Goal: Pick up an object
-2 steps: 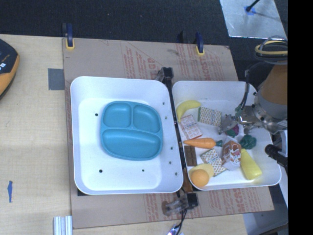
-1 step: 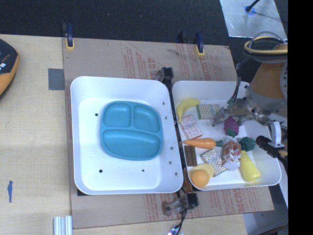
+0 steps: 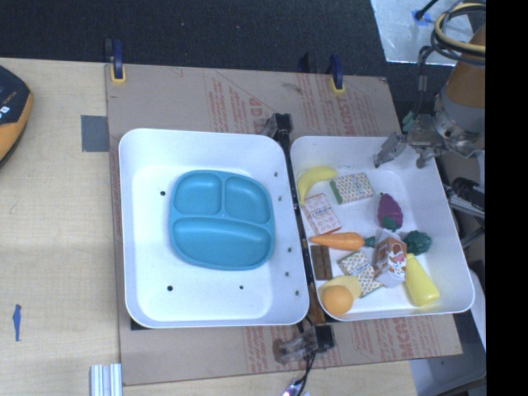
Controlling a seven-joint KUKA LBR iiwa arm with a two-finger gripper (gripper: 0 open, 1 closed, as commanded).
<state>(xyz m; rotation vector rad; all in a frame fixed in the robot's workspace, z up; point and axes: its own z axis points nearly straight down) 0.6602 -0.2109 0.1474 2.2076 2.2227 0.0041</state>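
Note:
The right bin [image 3: 429, 180] holds several toy foods: a yellow banana [image 3: 314, 179], an orange carrot [image 3: 338, 241], a purple eggplant [image 3: 390, 211], a yellow bottle [image 3: 420, 280], an orange fruit [image 3: 336, 299], a green piece [image 3: 417, 241] and small printed packets [image 3: 354, 187]. My gripper [image 3: 405, 153] hangs above the bin's far right corner, its two fingers spread wide apart and pointing down, with nothing between them. The left bin [image 3: 140, 221] carries a blue divided plate [image 3: 221, 219].
Both bins rest on a brown cardboard sheet [image 3: 214, 97] held by blue clamps [image 3: 116, 59]. A black bracket [image 3: 282, 125] sits between the bins at the far edge. A yellow and black device [image 3: 11, 110] lies at the far left of the bench.

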